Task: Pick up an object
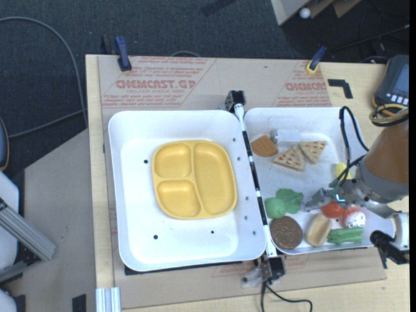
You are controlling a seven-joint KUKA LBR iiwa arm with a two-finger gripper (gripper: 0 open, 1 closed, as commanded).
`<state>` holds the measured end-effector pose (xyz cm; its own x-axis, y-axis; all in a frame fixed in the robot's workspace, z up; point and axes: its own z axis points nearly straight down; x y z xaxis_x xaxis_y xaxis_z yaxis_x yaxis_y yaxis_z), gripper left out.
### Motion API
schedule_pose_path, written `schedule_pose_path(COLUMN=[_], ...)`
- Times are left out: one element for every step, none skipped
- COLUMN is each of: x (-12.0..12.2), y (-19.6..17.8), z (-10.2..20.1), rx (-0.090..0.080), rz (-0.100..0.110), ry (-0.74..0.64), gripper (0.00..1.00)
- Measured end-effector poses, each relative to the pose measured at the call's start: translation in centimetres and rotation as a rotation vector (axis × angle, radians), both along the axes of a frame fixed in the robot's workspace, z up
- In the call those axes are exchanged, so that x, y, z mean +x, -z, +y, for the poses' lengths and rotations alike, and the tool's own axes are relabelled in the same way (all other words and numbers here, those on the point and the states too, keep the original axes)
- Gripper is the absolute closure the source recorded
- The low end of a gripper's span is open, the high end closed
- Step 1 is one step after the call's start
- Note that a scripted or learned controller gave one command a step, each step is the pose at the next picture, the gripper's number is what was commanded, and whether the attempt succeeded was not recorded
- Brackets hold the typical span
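Note:
The right bin point(294, 117) holds several toy foods. At its back lie a brown round piece point(264, 146) and two waffle triangles point(289, 159) point(314, 150). Toward the front sit a green leafy piece point(284, 202), a dark brown patty point(286, 232), a tan bread roll point(318, 229), a red tomato point(333, 209), a white and red item point(355, 220) and a green pod point(344, 236). My gripper point(325, 199) reaches in from the right, low over the bin, just above the tomato and right of the leafy piece. Nothing is visibly lifted.
The left bin point(130, 226) carries a yellow divided plate point(194, 177) in its middle. A black divider rail point(250, 168) separates the bins. A cable point(348, 132) loops over the right bin's far right side. A yellow piece point(340, 170) lies beside the arm.

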<state>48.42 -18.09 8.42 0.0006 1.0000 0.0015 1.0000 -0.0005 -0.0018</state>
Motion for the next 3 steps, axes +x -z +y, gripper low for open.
schedule_pose_path(x=[0.1,6.0,6.8], y=[-1.0,0.0,-10.0], z=[0.0,7.3,16.2], rx=[-0.001,-0.001,-0.001], rz=[-0.002,-0.004,-0.002], ry=[0.0,-0.003,-0.001], gripper=[1.0,1.0,1.0])
